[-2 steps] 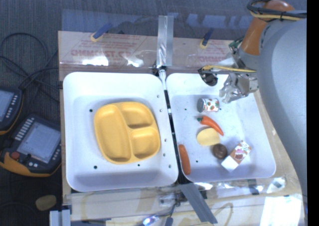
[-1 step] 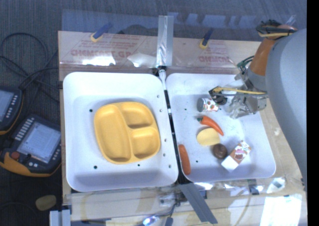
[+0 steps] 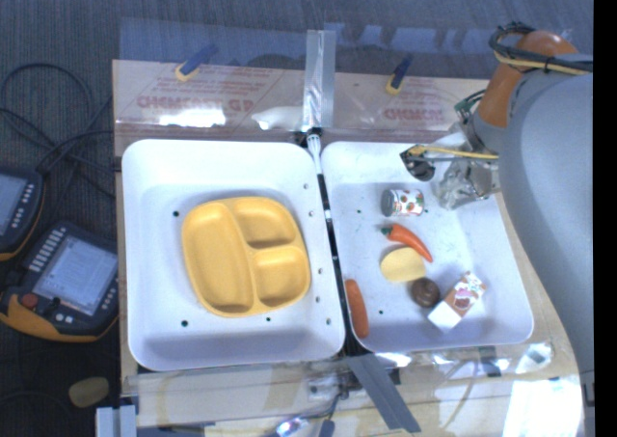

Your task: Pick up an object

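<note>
The right bin (image 3: 501,329) holds several small items. A small can (image 3: 403,202) with a red and white label lies near the bin's middle. Below it are an orange carrot (image 3: 410,240), a pale yellow rounded piece (image 3: 403,264), a dark brown ball (image 3: 425,291) and a small white and red carton (image 3: 457,301). An orange sausage-shaped piece (image 3: 356,307) lies along the bin's left wall. My gripper (image 3: 461,186) hangs over the bin's upper right part, just right of the can and apart from it. Nothing shows in its grasp.
The left bin (image 3: 154,329) holds a yellow divided plate (image 3: 246,254). The grey arm (image 3: 554,184) covers the right bin's right side. A clear plastic sheet with two blue and yellow clips (image 3: 195,63) lies behind the bins. Control pendants (image 3: 58,281) and cables sit at the far left.
</note>
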Robot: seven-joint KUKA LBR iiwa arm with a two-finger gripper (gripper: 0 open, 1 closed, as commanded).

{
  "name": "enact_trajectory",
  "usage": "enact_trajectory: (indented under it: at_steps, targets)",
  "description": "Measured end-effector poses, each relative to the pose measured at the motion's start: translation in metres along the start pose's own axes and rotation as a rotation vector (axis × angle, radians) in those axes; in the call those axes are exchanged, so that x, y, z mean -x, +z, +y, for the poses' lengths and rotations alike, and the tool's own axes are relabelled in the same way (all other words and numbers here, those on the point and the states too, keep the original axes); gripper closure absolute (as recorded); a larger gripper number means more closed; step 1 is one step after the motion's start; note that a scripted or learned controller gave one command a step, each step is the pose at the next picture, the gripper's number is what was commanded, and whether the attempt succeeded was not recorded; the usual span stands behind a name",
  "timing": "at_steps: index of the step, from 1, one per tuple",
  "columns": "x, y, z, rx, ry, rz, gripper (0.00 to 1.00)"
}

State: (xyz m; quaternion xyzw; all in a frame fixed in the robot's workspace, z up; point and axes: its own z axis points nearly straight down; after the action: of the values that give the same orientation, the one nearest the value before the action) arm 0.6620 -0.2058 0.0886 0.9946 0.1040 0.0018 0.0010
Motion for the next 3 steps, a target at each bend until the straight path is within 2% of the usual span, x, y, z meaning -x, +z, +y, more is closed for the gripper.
enact_trajectory:
  at_steps: [2, 3]
  targets:
    - [-0.0027, -0.0002, -0.0012, 0.007, 0.0, 0.002, 1.0]
    - [0.0009, -0.0008, 0.0062, 0.001, 0.001, -0.003, 1.0]
